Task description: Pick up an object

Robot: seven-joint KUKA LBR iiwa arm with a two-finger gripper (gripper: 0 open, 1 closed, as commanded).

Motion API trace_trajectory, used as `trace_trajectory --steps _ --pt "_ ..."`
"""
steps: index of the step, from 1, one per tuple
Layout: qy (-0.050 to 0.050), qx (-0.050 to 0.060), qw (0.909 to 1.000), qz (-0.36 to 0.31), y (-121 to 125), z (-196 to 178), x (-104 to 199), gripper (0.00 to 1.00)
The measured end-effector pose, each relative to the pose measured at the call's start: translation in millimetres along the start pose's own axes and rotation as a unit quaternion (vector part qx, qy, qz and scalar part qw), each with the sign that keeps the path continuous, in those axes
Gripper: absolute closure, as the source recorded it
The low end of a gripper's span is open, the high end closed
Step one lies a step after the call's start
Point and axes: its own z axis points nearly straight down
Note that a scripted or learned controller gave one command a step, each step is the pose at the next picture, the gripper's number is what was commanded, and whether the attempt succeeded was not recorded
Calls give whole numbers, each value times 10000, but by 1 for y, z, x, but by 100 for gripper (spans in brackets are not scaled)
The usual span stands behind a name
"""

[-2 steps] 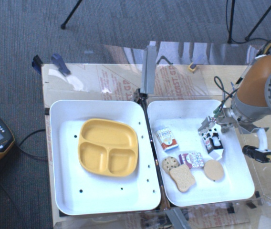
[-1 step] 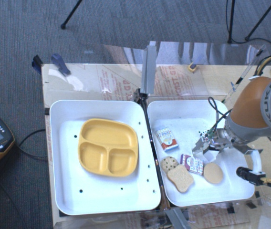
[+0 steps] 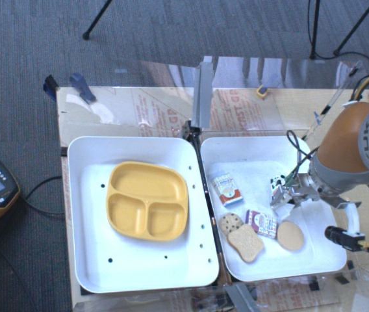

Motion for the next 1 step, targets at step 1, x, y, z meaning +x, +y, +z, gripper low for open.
trace_trajectory --steps 1 --pt "-8 68 10000 -51 72 9 60 100"
